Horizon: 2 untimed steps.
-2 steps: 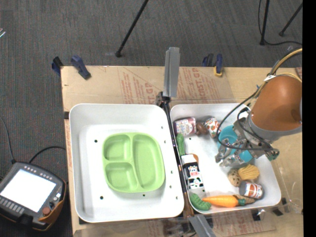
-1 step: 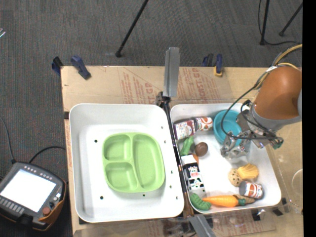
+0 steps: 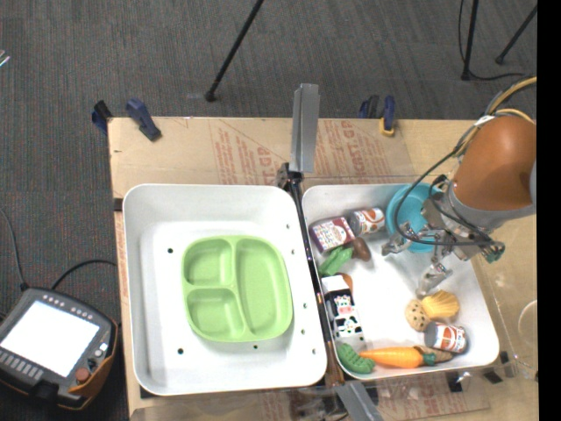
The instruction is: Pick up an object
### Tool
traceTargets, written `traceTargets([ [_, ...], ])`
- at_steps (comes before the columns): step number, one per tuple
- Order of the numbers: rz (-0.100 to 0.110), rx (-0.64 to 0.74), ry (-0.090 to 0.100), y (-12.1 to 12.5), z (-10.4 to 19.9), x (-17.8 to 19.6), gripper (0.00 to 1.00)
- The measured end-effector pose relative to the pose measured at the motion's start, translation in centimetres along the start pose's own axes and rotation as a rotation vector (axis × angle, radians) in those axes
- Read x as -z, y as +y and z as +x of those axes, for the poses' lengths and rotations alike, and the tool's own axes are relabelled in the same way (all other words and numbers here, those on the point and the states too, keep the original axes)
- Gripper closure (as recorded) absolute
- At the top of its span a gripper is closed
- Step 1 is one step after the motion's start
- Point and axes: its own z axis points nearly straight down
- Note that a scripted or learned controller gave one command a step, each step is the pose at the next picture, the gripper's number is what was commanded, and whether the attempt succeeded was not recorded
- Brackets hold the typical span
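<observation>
One pincer [image 3: 436, 251] – fingers spread, nothing gripped – over yellow ridged shell toy [image 3: 436, 307].

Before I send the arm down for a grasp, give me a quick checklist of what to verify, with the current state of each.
1. Tool over the right bin: ok.
2. Nothing between the tool's tips: cannot tell.
3. Blue bowl close beside the tool, collision risk: not ok.
4. Bare bin floor directly below the tool, no target there: not ok.
5. Nearest targets, yellow shell-shaped toy and small can, lying unobstructed: ok.
6. Green tray in the left bin, out of the way: ok.
</observation>
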Motion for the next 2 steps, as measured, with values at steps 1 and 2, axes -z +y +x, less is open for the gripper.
traceTargets([
  [1, 0.008, 0.043, -0.006, 5.2, -3.0, 0.2, 0.0],
  [2, 0.009, 0.116, -0.006, 9.0, -8.0, 0.2, 0.0],
])
